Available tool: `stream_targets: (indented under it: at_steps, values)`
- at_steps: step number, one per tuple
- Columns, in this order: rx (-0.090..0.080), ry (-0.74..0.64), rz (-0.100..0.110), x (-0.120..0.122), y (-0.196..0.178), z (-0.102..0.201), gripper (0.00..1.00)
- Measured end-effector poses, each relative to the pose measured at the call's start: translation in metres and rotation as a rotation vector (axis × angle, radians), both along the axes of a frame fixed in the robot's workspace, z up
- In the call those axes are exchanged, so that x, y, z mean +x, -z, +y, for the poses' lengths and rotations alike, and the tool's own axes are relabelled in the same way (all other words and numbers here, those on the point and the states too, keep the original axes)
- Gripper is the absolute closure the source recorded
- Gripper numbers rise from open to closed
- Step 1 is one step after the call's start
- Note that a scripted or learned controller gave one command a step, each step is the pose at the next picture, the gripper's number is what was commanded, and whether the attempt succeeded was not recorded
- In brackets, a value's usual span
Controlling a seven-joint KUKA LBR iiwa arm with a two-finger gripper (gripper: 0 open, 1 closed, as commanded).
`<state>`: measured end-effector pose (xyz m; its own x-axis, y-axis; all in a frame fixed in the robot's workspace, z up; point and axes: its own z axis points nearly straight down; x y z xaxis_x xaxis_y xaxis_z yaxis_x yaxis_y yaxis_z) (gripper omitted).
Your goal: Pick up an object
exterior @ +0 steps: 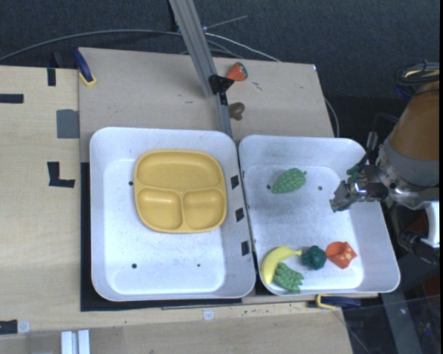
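The gripper (345, 196) hangs over the right bin (317, 147) near its right wall, and nothing shows between its tips; whether it is open or closed I cannot tell at this size. No object is picked yet. The easiest target looks to be the green grapes (289, 181), lying alone in the upper middle of the bin with bare floor all round. The others crowd the near edge: a banana (273, 262) touching a green leafy piece (288, 277), a dark green ball (314, 257) just beside it, and an orange piece (341, 254). A sound approach would centre above the grapes, descend straight, and close across their narrow width. The left bin (107, 198) holds a yellow tray (181, 190).
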<state>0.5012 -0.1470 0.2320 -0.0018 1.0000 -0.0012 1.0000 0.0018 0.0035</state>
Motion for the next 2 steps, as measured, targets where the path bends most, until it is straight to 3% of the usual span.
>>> stream_targets:
  at_steps: [1,2]
  values:
    - [0.0,0.0,-0.001,0.001,-0.053,0.0,1.0]
    - [0.002,-0.003,0.005,-0.003,-0.043,0.042,1.0]
